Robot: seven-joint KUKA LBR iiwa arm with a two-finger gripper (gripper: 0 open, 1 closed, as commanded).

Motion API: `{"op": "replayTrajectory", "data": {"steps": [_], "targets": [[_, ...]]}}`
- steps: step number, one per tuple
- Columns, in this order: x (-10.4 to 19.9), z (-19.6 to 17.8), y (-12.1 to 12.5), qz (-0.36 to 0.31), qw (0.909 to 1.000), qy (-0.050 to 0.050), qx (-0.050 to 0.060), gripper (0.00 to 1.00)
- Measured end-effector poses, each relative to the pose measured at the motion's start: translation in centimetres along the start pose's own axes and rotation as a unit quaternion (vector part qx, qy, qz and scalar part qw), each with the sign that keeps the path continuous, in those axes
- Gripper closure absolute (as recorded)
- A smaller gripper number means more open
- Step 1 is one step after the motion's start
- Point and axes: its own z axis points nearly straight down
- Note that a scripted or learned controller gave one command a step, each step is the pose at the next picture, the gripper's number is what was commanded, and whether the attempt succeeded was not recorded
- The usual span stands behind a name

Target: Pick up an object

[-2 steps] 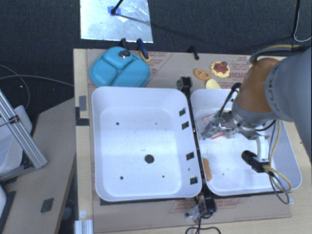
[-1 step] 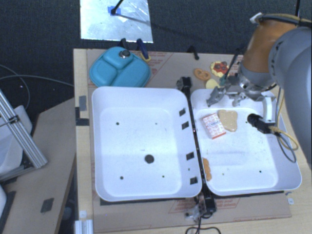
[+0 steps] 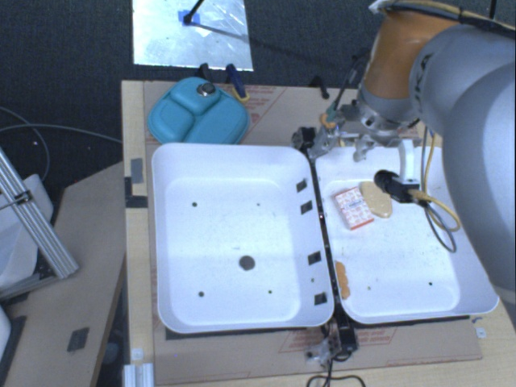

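Right-hand white bin [image 3: 403, 256]: flat, red-patterned box [image 3: 355, 208]

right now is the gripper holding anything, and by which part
It cannot be told. The gripper hangs at the back rim of the right bin; the box and the tan oval lie on its floor, apart from it.

Teal divided tray [image 3: 197, 113] behind L bin [image 3: 230, 224]; silver sheet [image 3: 191, 21] beyond.
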Motion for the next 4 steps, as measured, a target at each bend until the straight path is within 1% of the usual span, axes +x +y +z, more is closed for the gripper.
{"op": "replayTrajectory", "data": {"steps": [1,2,3,4], "targets": [[-8.8,9.5,-9.0,0.008,0.9999,-0.001,0.007,0.00],[-6.6,9.9,-9.6,0.003,1.0000,-0.004,-0.003,0.00],[-7.8,10.0,-5.7,0.003,1.0000,-0.001,0.000,0.00],[-6.4,10.1,-1.3,0.002,1.0000,-0.001,-0.001,0.00]]}}
